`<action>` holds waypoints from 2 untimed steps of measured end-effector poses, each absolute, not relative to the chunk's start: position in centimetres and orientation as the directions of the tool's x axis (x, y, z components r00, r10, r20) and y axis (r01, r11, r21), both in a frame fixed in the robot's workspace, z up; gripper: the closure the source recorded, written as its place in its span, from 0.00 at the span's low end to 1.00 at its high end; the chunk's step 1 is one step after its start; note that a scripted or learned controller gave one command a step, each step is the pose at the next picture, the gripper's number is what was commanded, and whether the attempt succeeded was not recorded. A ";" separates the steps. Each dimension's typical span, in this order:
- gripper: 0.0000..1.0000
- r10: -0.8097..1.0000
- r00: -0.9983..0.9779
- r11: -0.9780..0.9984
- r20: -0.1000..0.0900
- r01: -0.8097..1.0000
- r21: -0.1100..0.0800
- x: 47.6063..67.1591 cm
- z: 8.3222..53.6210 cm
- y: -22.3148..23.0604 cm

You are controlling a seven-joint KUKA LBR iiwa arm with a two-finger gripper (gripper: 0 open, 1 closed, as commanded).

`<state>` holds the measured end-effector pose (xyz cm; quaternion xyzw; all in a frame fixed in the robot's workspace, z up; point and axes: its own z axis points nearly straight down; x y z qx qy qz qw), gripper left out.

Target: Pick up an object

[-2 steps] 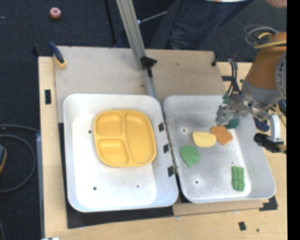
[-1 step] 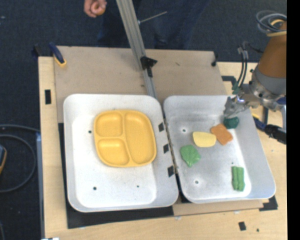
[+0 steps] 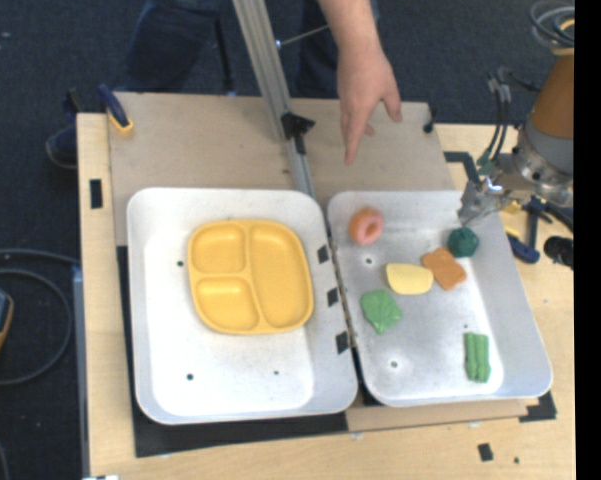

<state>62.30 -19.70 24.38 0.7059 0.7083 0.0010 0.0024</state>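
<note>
The robot's hand [image 3: 477, 205] hangs at the far right edge of the right bin [image 3: 435, 383], just above and beside a dark green ball [image 3: 463, 241]. Whether it is open or closed cannot be told from this slant, and nothing shows held in it.

The candidates all lie in that right bin: the dark green ball nearest the hand, an orange block [image 3: 445, 267] touching or almost touching it on the near side, a yellow piece [image 3: 409, 279] just left of the block, a pink doughnut-shaped toy [image 3: 366, 226] toward the far left, a light green lump [image 3: 381, 311] nearer, and a green ridged piece [image 3: 476, 356] near the front right. The left bin [image 3: 160, 368] carries a yellow divided plate [image 3: 250, 274].

The risks look plain. The ball is round and would likely roll off if the hand closes off-centre. It sits close to the bin wall and the orange block, so a descent could strike either one. A person's hand [image 3: 368, 93] hovers over the table [image 3: 210, 138] beyond the bins, within the arm's likely reach.
</note>
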 end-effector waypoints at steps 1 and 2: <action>1.00 1.000 -0.006 0.006 0.000 1.000 0.001 62.4 23.6 -14.2; 1.00 1.000 -0.008 0.008 0.001 1.000 0.003 63.3 24.7 -8.5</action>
